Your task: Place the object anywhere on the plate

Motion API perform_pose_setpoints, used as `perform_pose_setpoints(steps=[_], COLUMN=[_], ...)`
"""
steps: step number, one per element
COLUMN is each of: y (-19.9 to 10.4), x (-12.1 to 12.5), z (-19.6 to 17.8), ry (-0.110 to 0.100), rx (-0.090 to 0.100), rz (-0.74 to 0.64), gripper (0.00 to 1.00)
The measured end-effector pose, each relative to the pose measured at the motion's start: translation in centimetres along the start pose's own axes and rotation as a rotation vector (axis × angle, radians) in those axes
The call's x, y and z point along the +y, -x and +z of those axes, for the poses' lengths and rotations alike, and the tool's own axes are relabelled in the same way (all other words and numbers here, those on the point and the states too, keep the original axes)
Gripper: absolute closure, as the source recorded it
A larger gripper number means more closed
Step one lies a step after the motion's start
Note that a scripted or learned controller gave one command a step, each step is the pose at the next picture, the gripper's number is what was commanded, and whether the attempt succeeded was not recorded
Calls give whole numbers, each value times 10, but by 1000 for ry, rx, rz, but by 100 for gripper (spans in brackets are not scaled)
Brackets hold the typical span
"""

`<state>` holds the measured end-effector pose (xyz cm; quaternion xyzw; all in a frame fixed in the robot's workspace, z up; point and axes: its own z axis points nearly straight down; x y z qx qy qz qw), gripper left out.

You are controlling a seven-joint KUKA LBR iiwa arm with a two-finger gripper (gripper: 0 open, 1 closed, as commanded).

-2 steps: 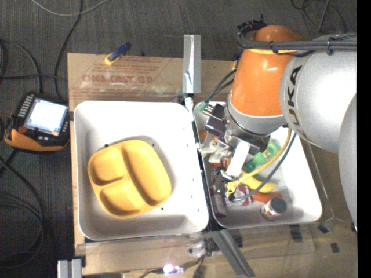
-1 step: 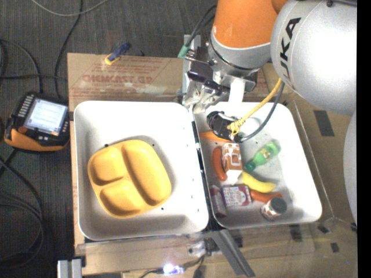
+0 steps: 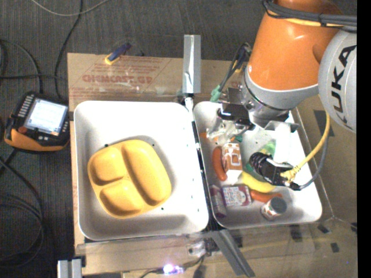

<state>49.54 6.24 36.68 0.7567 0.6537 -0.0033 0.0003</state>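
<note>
Yellow divided plate (image 3: 129, 177) lying bare in the left bin (image 3: 87, 213), well apart from the hot dog (image 3: 219, 163), carton (image 3: 232, 155), banana (image 3: 255, 183) and pouch (image 3: 234, 197) jumbled in the right bin (image 3: 307, 207), gripper (image 3: 232, 122) low over that clutter, grip impossible to tell

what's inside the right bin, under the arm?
In the right bin: a hot dog, small carton, maroon pouch, banana and a can. The arm covers the bin's far end, so anything there is hidden.
</note>
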Motion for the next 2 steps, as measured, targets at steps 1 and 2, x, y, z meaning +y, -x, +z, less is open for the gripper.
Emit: perform_pose_setpoints(steps=[1,2], y=[3,-114], x=[66,91], z=[-65,-65], ry=[1,1], rx=[0,0], rz=[-115,-164], gripper=[100,100])
